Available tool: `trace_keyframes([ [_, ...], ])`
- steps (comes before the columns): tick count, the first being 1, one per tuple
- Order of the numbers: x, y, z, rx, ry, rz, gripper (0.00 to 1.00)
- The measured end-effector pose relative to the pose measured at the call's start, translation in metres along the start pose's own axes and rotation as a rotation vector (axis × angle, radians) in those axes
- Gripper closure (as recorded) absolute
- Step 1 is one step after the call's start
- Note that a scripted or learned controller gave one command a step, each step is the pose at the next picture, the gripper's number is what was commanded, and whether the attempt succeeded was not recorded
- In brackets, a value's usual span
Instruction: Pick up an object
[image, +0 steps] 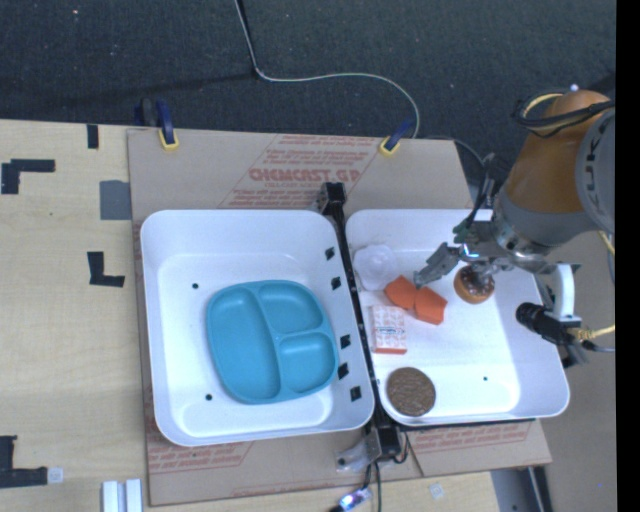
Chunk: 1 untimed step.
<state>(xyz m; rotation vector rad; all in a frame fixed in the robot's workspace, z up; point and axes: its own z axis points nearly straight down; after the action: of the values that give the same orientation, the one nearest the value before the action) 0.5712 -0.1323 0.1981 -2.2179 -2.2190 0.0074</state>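
1. Inside the right bin (500, 385), close to its middle: the orange object (416, 300), lying flat on the white floor, probably the nearest candidate for picking.
2. Just above and to the right of it: the claw (452, 270), hanging low over the bin at the end of the grey arm (545, 200). Cannot tell whether open or closed (the wrist and cables cover too much), and nothing seen gripped in it.
3. Around the orange object, other things to avoid:
   - a small round brown piece (474, 287) just beside the claw;
   - a clear plastic item (375, 262) toward the bin's inner wall;
   - a flat printed packet (388, 328) near the orange object's lower side;
   - a brown disc (411, 390) well apart, at the front edge.
4. Over in the left bin (170, 250): a blue divided plate (270, 338), not involved.
5. Handling, as a guess only: looks light and perhaps a little soft, like foam or toy food, with a matte surface, so not very slippery and not fragile.
6. Best to take hold across the narrow width, near the middle of the body, not at the thin end, where it could tip or slide out.
7. Risk: catching the packet together with it, or pushing it sideways before closing.
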Motion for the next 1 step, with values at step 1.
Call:
trace_keyframes([
  [1, 0.0011, -0.0023, 0.0447, 0.001, 0.000, 0.000, 0.00],
])
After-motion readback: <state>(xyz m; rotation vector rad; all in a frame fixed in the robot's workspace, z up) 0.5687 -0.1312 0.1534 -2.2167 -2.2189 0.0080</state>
